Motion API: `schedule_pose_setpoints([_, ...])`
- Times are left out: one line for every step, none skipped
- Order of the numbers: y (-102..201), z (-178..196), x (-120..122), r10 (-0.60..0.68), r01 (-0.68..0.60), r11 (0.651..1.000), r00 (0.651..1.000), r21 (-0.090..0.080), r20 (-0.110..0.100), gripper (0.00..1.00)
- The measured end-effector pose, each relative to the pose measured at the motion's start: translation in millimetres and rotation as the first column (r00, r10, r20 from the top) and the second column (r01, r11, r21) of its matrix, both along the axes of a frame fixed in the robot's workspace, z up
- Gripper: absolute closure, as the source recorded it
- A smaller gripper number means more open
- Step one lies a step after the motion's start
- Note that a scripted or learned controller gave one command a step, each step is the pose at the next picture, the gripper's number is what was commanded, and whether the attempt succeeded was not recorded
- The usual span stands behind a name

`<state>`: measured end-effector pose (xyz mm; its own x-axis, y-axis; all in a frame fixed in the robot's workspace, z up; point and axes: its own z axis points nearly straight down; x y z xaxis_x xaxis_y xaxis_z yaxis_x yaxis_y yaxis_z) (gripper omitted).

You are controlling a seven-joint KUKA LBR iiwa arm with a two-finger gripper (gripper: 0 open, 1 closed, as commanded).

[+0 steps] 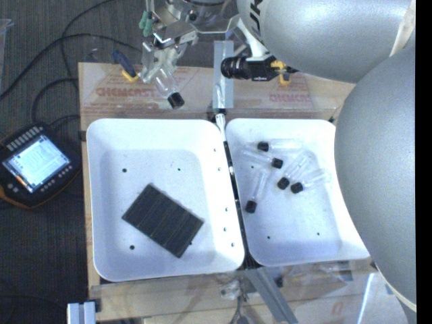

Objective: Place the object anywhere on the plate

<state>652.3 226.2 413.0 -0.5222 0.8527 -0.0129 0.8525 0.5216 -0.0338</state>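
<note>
Big grey arm (324,19) arches in from the right, high over the bench; left bin (108,154) carries the dark plate (163,220); gripper (160,69) hangs beyond that bin's far edge, fingers pinching a clear vial (169,90), black cap down.

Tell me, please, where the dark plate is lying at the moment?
In the camera view, the dark plate lies flat on the floor of the left white bin, toward its near edge, across the divider from the clear vials in the right bin.
</note>
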Motion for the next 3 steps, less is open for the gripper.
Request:
schedule_pose_setpoints([1.0,5.7,1.4,0.001,-0.001,1.000,1.000,-0.004,-0.003,1.00])
schedule_pose_setpoints([2.0,11.4,2.8,0.001,-0.001,1.000,1.000,-0.008,-0.006,1.00])
schedule_pose_setpoints([3.0,17.2,4.3,0.001,-0.001,1.000,1.000,-0.012,-0.010,1.00])
